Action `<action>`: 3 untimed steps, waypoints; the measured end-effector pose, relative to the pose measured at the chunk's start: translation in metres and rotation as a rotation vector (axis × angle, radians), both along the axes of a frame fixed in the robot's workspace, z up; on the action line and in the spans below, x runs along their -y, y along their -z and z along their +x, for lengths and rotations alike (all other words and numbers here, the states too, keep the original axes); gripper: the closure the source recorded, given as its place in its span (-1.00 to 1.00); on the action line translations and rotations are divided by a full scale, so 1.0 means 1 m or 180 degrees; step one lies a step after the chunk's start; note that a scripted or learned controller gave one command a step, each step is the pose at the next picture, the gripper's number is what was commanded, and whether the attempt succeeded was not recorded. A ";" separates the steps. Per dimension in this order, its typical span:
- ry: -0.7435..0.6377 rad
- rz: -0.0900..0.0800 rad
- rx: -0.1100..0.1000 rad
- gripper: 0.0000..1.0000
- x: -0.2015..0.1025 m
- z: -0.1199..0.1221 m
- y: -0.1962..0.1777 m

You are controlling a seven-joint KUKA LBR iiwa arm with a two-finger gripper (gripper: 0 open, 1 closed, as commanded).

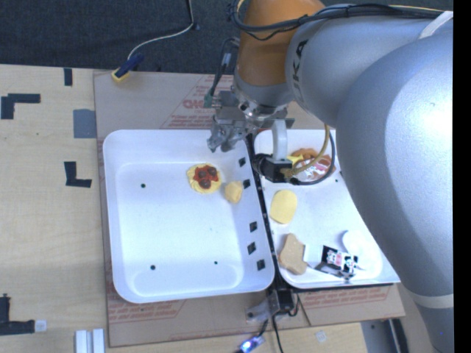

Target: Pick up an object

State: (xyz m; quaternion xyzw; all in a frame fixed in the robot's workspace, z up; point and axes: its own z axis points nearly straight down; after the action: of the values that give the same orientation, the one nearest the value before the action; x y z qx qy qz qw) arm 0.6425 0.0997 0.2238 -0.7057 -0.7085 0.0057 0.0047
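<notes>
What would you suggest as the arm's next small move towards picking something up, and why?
Probably lower the gripper slightly towards the camera, onto the small pizza toy. The gripper hangs over the left bin near its far edge, nothing shows between its fingers, and the pizza lies closest.

Dark carpet; cardboard-topped bench

1. This is a robot test lab, not a home or shop: a big grey industrial arm with an orange band fills the 3 o'clock side.
2. Two plain white bins sit on cardboard sheeting on the worktop.
3. Black tape marks lie at 9 o'clock.
4. Loose cables trail over dark carpet at 12 o'clock.
</notes>
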 end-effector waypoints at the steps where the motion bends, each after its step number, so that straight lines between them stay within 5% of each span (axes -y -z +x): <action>1: -0.0034 0.0027 0.0071 1.00 -0.122 0.005 -0.089; 2: -0.0003 0.0020 0.0097 1.00 -0.119 0.026 -0.229; 3: 0.0005 -0.0010 0.0005 1.00 -0.134 0.014 -0.108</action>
State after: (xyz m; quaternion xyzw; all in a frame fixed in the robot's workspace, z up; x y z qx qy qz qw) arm 0.6564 0.2335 0.3320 -0.7062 -0.7079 0.0062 0.0031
